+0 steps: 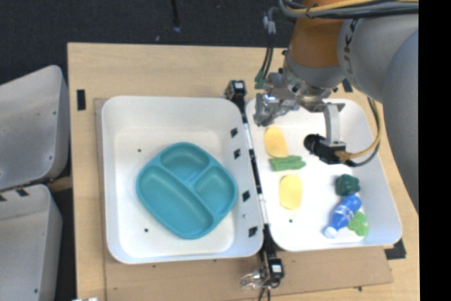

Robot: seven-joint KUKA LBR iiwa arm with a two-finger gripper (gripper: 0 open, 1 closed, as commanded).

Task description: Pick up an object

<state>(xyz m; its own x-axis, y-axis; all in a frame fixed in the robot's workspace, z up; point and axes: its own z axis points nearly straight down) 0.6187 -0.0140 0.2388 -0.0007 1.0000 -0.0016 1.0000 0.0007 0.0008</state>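
Note:
The right bin (380, 222) holds several small objects. A yellow piece (276, 142) lies near its left wall, with a green piece (287, 163) just below it and a second yellow piece (290, 192) lower still. On the right side of the bin are a dark green lump (346, 185), a blue bottle (342, 215) and a light green piece (359, 224). My gripper (268, 109) hangs at the bin's upper left corner, just above the upper yellow piece. Nothing is visibly held.
The left bin (113, 151) holds a teal divided plate (185, 189). A row of black clips (248, 158) marks the ridge between the bins. The grey arm with its orange band (324, 17) and cables covers the right bin's far end. A black fitting (320, 147) hangs beside the gripper.

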